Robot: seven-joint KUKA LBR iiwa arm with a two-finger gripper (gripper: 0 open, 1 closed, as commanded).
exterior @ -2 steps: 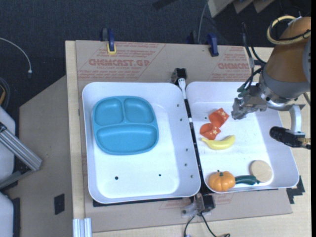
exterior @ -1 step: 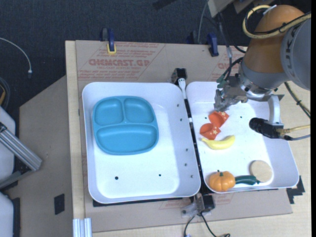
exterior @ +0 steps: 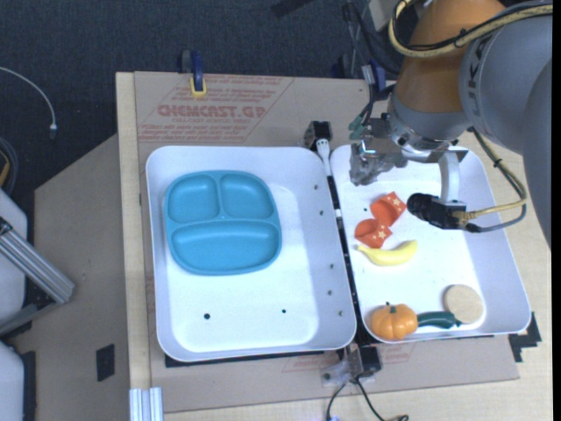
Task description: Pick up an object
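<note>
My gripper [exterior: 368,167] hangs over the back left part of the right bin [exterior: 500,261], just above and left of a red object [exterior: 388,207]. A second red piece [exterior: 374,231] lies a little nearer, and a yellow banana [exterior: 387,253] lies below that. At the bin's front sit an orange pumpkin [exterior: 394,321], a teal item [exterior: 436,320] and a round beige disc [exterior: 463,303]. Nothing hangs from the gripper.
A blue divided plate [exterior: 223,221] lies in the left bin [exterior: 254,323]. A black part with a cable [exterior: 436,210] hangs from the arm over the right bin, to the right of the red objects. The bins' shared wall [exterior: 337,226] runs just left of the gripper.
</note>
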